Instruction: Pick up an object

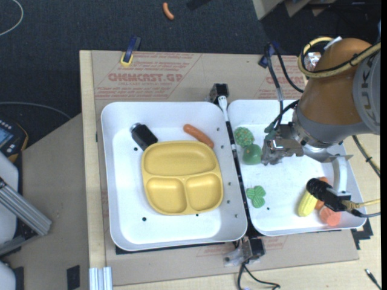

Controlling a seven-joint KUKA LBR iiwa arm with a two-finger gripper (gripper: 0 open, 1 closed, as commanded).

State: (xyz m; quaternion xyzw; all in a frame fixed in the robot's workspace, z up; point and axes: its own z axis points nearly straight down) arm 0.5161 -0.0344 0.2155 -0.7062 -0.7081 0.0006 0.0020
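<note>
My gripper (273, 150) hangs low over the left part of the right bin (284, 222). Just to its left lies a round green piece (251, 155), close to the gripper, and I cannot tell whether they touch. A green broccoli floret (243, 135) sits just above that piece. A smaller green leafy piece (256, 195) lies nearer the front. A yellow corn cob (306, 206) and an orange piece (330, 217) rest in the bin's front right corner.
The left bin (121, 222) holds a yellow divided plate (181, 177), a black object (143, 136) at the plate's upper left and an orange sausage (198, 135) at its upper right. The ridge between the bins runs just left of the green pieces.
</note>
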